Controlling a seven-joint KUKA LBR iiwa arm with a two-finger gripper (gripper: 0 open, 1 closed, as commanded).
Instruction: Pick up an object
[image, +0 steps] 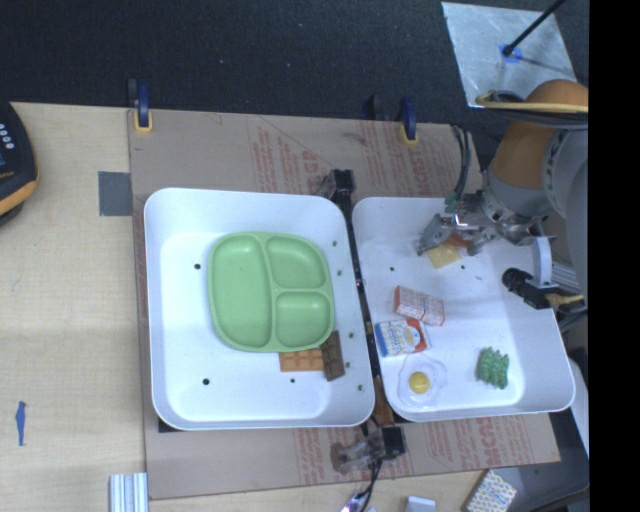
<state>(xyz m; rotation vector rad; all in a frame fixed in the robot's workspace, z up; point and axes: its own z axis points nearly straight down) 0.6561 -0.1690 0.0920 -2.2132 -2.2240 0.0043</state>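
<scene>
Light wooden bench (70, 330), overlaid in the middle by a brown cardboard sheet (250, 150) printed with faint red lettering. Clipped along the sheet's far edge, two blue clamps (141, 103). Side by side on the cardboard, touching at their inner rims, a left white bin (165, 300) and a right white bin (545, 385). On the bare wood: a grey tape square (114, 192), a black-and-yellow device (14, 155) at the left edge, a small blue mark (20, 420) near the front.

Looks like a robotics lab, not a home: cardboard sheet (300, 140) clamped w/ blue clips (142, 105) to a wooden bench (60, 330), two white bins (165, 300) side by side, toy food inside, grey arm w/ orange band (535, 95), loose cables.
</scene>
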